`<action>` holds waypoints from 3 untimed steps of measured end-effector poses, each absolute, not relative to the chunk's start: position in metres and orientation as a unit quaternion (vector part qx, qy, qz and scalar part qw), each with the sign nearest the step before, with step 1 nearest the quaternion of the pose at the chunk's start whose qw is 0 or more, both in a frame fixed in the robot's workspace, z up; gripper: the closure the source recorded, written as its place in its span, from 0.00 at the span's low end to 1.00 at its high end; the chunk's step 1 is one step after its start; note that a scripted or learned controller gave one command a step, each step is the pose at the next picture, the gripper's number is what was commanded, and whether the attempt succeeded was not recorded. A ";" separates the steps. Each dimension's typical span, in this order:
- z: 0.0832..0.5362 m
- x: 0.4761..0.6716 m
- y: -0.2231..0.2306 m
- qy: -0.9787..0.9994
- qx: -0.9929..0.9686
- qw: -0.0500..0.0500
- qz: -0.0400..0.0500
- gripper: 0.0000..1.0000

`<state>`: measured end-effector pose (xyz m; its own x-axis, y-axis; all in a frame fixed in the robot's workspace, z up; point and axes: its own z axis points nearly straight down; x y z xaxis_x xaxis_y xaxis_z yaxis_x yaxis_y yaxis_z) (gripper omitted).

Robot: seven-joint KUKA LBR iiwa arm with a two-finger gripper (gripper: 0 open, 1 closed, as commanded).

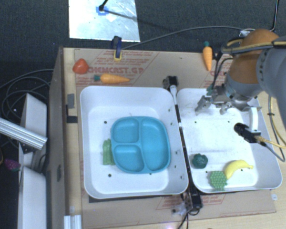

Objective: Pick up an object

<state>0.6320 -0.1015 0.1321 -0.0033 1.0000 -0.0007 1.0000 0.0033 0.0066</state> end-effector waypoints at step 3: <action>0.096 0.670 -0.087 0.710 0.704 0.002 0.002 0.00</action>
